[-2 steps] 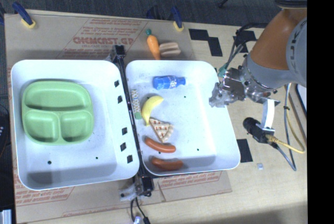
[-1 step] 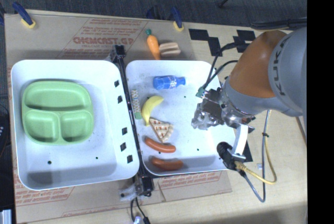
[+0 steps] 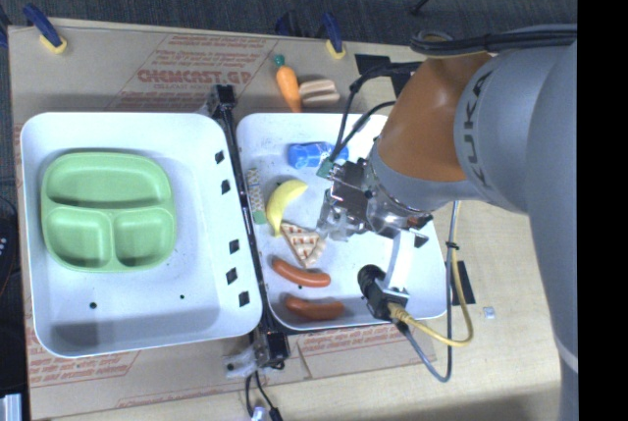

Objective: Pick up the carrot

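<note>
The carrot [image 3: 287, 85], orange with a small green top, lies on the cardboard just behind the right bin's [image 3: 432, 303] far rim, outside the bin. The gripper [image 3: 336, 211] hangs over the middle of the right bin, well in front of the carrot and apart from it. It sits just right of a yellow banana [image 3: 283, 201] and just above a pizza slice [image 3: 302, 243]. The grey arm with its orange band [image 3: 432, 130] covers the bin's right half.
A tan and pink block [image 3: 318, 92] lies right beside the carrot. In the right bin are a blue packet [image 3: 309, 154], a red sausage [image 3: 300, 275] and a hot dog [image 3: 314, 308]. The left bin [image 3: 39, 311] holds a green divided tray [image 3: 108, 209]. A yellow cable [image 3: 437, 339] hangs over the near rim.
</note>
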Tool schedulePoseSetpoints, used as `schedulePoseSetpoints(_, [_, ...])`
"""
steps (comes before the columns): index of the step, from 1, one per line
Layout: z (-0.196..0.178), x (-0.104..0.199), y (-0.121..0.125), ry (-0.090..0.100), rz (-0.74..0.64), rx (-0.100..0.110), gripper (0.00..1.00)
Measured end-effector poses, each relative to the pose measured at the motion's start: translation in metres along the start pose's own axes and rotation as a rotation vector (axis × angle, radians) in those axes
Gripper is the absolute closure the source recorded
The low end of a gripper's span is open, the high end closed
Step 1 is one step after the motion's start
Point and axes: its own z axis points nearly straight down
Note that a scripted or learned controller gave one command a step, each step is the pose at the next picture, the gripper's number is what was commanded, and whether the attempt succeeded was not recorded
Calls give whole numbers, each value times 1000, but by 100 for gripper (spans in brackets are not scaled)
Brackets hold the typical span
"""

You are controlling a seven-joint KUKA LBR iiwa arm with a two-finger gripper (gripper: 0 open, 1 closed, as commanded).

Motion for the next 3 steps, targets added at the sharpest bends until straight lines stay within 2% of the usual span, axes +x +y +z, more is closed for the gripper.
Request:
schedulePoseSetpoints(1, [51, 60, -27, -1, 46, 3, 100])
schedulePoseSetpoints(2, [41, 60, -26, -2, 42, 7, 100])
schedulePoseSetpoints(3, [-62, 49, -21, 1, 218, 0, 100])
